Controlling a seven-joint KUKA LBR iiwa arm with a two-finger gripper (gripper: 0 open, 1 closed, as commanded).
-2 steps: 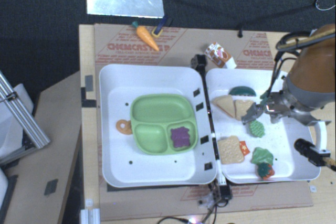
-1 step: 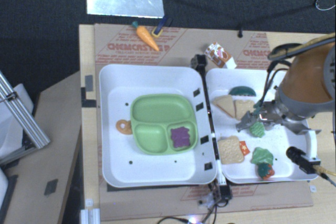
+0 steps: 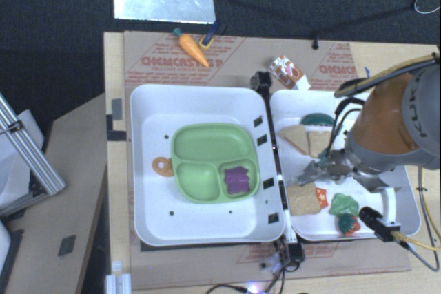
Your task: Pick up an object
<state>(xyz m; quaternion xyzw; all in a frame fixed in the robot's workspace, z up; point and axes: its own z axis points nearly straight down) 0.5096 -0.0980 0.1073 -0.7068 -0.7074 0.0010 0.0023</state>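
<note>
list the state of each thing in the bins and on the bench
green tray: flat in the left bin, upright
purple piece: in the tray's lower right compartment
pretzel: on the left bin floor, beside the tray
carrot: lying on the bench behind the bins
toast slice: flat in the right bin
green leafy toy: lying in the right bin
gripper: low over the right bin, fingers unclear

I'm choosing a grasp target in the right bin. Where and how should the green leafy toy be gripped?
Grip the green leafy toy across its bunched middle, coming straight down from above. It lies low on the right bin floor, with a red piece touching its near side, so closing across its left-right width looks safest.
</note>
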